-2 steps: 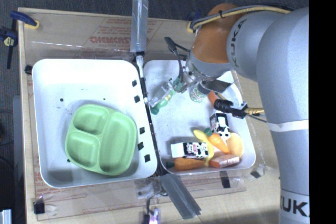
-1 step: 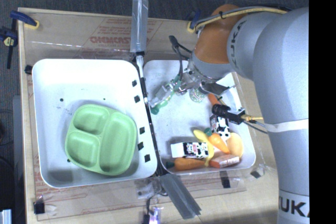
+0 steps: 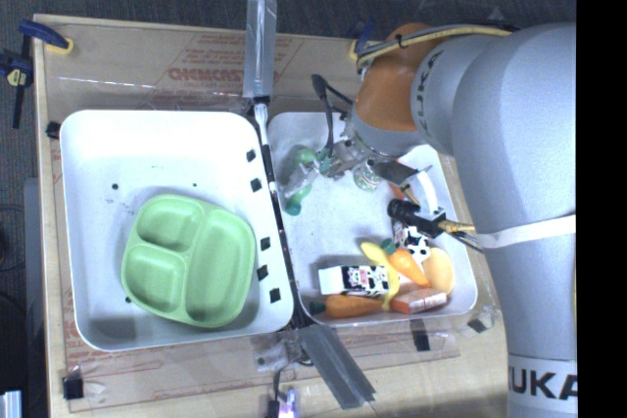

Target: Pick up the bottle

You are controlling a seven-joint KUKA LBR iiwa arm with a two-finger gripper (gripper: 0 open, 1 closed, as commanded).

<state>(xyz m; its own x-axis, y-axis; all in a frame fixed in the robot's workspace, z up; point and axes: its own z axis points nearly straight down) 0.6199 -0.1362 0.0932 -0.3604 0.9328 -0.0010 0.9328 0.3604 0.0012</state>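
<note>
- You see two white bins point(image 3: 78, 152) on a pale tan worktop point(image 3: 147, 54) with reddish lettering.
- Your arm point(image 3: 519, 132) is grey, with an orange band point(image 3: 387, 98) above the wrist.
- The divided plate point(image 3: 189, 258) is light green.
- The bottle point(image 3: 297, 176) is clear, with green on it.
- The small carton point(image 3: 355, 280) carries black-and-white cow patches.
- The carrot point(image 3: 353, 306) is orange; the banana point(image 3: 377, 257) is yellow.
- The clamps point(image 3: 44, 36) are blue and yellow.

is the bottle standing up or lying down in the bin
Lying down: the clear bottle lies on its side in the right bin, near the divider, beside the gripper.
</note>
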